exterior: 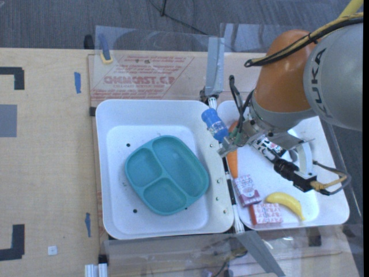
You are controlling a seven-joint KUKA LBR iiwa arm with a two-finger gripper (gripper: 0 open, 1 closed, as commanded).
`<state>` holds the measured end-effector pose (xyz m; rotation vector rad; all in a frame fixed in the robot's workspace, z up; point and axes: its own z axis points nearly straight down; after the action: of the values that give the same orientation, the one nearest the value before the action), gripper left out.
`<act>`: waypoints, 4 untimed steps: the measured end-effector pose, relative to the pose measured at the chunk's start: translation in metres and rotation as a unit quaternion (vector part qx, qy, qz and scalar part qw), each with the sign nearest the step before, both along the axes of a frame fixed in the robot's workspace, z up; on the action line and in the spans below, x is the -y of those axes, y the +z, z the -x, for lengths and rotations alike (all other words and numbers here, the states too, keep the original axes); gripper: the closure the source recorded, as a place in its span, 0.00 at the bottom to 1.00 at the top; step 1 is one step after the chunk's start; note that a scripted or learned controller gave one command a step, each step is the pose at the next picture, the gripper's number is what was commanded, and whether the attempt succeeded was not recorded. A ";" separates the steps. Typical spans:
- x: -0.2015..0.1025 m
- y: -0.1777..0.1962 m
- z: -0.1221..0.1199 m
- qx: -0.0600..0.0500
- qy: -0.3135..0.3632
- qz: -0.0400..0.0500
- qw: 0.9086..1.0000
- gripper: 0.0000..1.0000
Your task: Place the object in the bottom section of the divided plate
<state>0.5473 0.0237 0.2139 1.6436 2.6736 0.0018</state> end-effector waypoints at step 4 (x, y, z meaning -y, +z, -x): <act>-0.117 0.041 -0.022 0.000 -0.186 0.000 0.983 1.00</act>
<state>0.5692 0.1405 0.2553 2.1127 2.3219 0.0013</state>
